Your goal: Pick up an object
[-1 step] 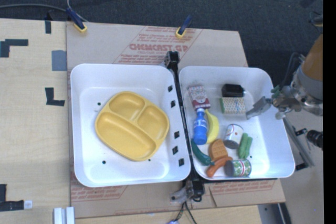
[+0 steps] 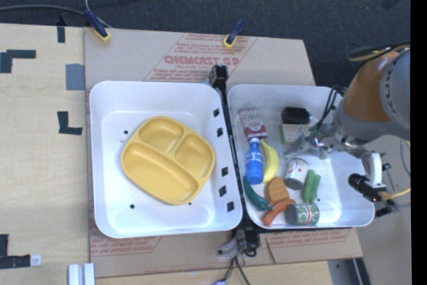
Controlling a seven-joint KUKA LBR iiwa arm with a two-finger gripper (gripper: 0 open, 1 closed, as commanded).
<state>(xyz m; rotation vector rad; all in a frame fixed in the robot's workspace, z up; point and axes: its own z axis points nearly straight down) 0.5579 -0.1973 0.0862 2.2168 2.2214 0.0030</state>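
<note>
Objects crowd the right bin (1 of 2). Arm reaches in from the right, wrist bent down over the bin's upper middle. Gripper state cannot be told. Blue bottle lies lengthwise, cap toward the far wall.
</note>
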